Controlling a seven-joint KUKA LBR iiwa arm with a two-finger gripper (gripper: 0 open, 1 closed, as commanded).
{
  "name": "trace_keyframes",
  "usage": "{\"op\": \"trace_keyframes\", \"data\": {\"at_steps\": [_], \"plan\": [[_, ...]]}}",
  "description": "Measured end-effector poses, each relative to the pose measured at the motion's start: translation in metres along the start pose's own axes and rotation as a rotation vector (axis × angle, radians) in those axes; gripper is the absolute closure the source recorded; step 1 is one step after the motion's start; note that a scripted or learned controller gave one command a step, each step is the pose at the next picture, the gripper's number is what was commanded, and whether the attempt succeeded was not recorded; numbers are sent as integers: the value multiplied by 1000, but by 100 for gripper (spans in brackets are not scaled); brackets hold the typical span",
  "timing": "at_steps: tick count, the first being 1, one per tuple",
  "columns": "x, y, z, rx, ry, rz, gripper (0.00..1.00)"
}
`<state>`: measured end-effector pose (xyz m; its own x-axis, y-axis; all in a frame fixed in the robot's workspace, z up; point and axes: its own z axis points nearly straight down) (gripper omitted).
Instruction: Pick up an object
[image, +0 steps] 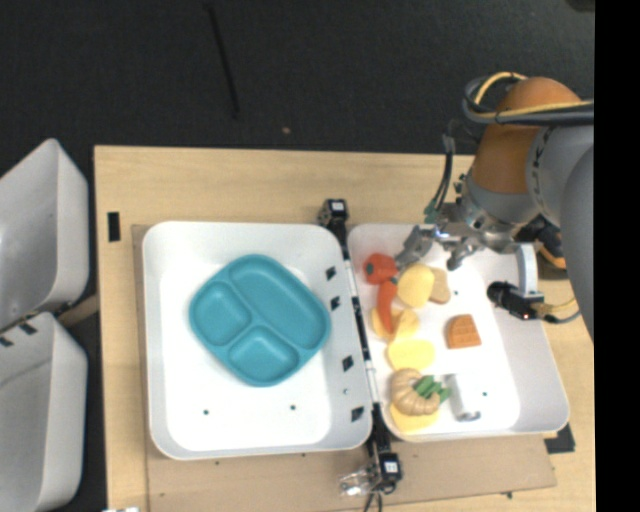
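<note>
We take the pale yellow round piece (416, 286) as our landmark and as the most likely thing to pick; it lies in the right bin (530, 395), near that bin's far left part. The gripper (433, 251) hangs just above and beyond it, with the fingers spread wide, one fingertip (409, 250) on its far-left side and the other on its far-right side. Nothing sits between them, so we judge the grasp not yet made.

Touching the landmark on its right is a small tan piece (440, 287). To its far left lies a red tomato-like piece (379, 267), and just nearer the camera an orange strip (388, 304) leans against it. Nearer still lies a flat yellow piece (411, 352), then a coiled beige piece with a green sprig (412, 391). Well to the right and nearer sits an orange-brown block (462, 332). Far to the left, in the other bin (170, 420), rests a blue divided plate (260, 317).

These look like toy foods: light, rigid, smooth. We expect the rounded landmark to slip or roll from a shallow pinch, so we would close across its widest middle, keeping clear of the tan neighbour.
</note>
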<state>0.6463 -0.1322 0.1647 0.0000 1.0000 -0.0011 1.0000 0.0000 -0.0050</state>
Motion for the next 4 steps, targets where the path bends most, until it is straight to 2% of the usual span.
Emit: {"op": "trace_keyframes", "data": {"at_steps": [1, 2, 3, 4], "plan": [[-4, 1, 44, -13, -1, -1, 0], [-9, 3, 57, -7, -4, 0, 0], [-9, 4, 50, -13, -5, 0, 100], [-14, 6, 7, -9, 0, 3, 100]]}}
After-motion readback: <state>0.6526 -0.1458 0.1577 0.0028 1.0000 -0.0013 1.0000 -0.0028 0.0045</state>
